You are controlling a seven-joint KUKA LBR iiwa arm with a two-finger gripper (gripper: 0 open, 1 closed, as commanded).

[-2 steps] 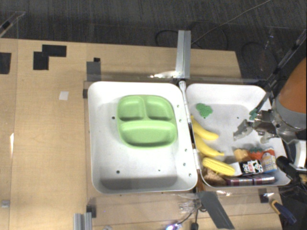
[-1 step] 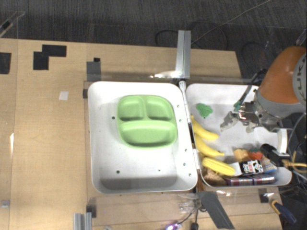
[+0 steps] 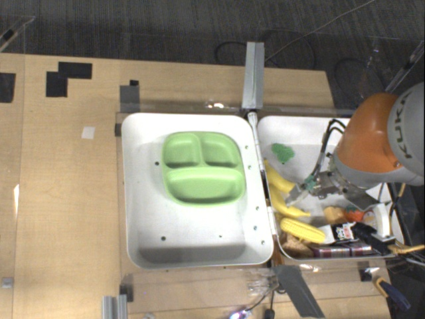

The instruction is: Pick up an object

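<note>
The gripper (image 3: pixel 307 190) is hanging low in the right bin (image 3: pixel 299 133), its thin fingers reaching toward the left; whether they are spread or closed I cannot tell, and nothing is showing between them. Just beside its tip a banana (image 3: pixel 279 181) is lying along the bin's left wall, and below it a corn cob (image 3: pixel 302 230) is resting on the floor. A small green piece (image 3: pixel 283 153) is sitting apart toward the back, and a dark flat packet (image 3: pixel 345 242) with some orange bits is crowding the front right corner.

The banana is looking like the nearest candidate. It is probably a light toy, stiff and smooth, so it may be slipping under a narrow pinch; taking it across the thick middle, square to its curve, seems safest. The wall close beside it is leaving little room for a finger on that side.

The left bin (image 3: pixel 143 198) is holding a green divided tray (image 3: pixel 202 167). Both bins are sitting on a pale wooden bench (image 3: pixel 60 198), with dark carpet (image 3: pixel 133 12) and loose cables beyond.
</note>
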